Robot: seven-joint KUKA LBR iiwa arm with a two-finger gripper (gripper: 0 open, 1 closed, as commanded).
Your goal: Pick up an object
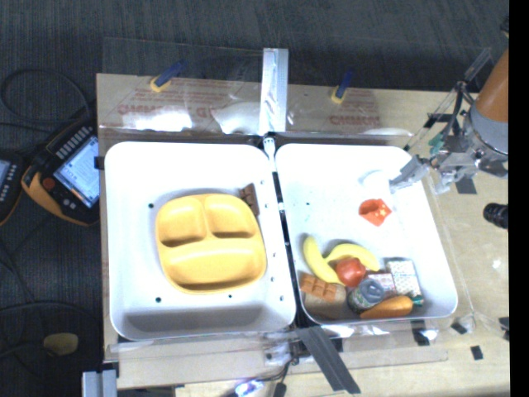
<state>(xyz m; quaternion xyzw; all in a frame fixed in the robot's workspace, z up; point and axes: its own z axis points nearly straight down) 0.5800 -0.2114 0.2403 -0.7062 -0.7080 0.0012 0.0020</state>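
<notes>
Red object [374, 211] sits alone mid right bin [331, 165]; bananas, tomato, can piled near edge. Yellow tray [211, 242] in left bin [132, 172]. My gripper [430, 165] over right rim, grip state unclear. Wood bench [475, 255], dark carpet [50, 23], pendant [70, 172] left.

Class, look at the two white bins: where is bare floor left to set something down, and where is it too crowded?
In the right bin, the far half is bare, bordered by the red piece and the near pile. Crowded: the near corner, where banana, tomato, bread, can and carrot lie. In the left bin, bare strips ring the yellow tray.
</notes>
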